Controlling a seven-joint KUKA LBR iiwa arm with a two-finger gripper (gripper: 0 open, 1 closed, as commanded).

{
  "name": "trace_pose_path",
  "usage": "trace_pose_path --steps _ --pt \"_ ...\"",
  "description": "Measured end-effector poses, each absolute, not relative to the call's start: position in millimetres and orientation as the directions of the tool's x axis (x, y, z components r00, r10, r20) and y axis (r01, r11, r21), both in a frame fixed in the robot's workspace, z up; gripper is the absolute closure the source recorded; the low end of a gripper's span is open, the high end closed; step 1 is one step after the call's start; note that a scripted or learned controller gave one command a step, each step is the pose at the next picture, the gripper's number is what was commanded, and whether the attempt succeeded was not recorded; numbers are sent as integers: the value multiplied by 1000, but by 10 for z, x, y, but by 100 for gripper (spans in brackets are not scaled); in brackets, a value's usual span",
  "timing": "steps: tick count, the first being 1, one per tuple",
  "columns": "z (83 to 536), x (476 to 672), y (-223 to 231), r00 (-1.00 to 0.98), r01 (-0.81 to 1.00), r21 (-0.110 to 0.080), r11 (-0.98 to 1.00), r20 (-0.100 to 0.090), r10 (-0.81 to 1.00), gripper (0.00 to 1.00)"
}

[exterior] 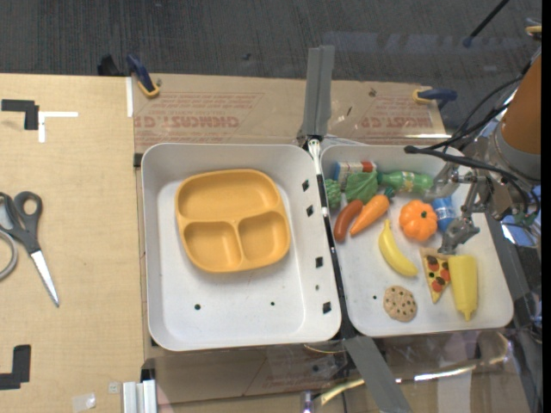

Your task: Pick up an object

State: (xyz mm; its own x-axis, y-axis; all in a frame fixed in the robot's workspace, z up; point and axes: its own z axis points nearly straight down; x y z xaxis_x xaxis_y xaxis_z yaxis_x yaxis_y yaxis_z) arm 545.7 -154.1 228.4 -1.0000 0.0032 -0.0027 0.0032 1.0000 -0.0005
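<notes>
The right bin [499,317] holds toy food: an orange pumpkin [419,219], a banana [396,252], a pizza slice [436,275], a yellow corn cob [464,286], a cookie [399,303], a carrot [370,213], a red chili [347,219], green leaves [357,183] and a green bottle [405,180]. My gripper [451,213] hangs over the right side of this bin, just right of the pumpkin. It is open, its metal fingers [461,231] straddling a small blue and white item [442,207]. Nothing is lifted.
The left bin [164,317] holds a yellow divided plate [232,229]. Scissors [30,231] lie on the cardboard at far left. Cables and the arm's orange band [523,119] stand at the right edge, above the right bin.
</notes>
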Motion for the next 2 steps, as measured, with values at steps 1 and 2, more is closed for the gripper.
trace_pose_path --steps 1,2 --pt "933 5980 -1546 -996 85 -1 996 -6 85 0" --pt "919 5431 -1127 -981 192 0 981 -1 192 0"
